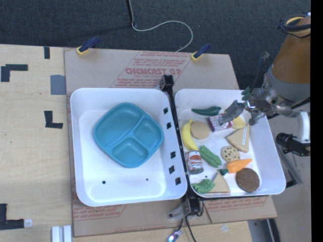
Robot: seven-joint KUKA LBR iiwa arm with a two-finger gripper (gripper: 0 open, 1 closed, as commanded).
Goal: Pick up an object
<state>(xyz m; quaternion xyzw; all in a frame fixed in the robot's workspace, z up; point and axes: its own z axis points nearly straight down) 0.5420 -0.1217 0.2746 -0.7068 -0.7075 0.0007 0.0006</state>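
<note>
My gripper [243,115] hangs over the upper right part of the right bin [272,155], fingers apart and open, with nothing between them. Its left finger [232,110] points down toward a small purple-and-white packet [219,123]. Below the gripper lies a pale cheese wedge [238,139]. Further left are a tan round cookie [200,130], a banana [188,135] and a dark green chili [206,110]. A chip cookie [229,153], a carrot [237,165], a brown round biscuit [248,179], a green pickle [209,155] and a small can [195,161] fill the lower half.
The left bin [88,185] holds a blue divided plate [128,134]. A black divider with clips [174,135] runs between the bins. A leafy green piece [203,187] lies at the right bin's front edge. The arm's orange band [295,49] rises at the right.
</note>
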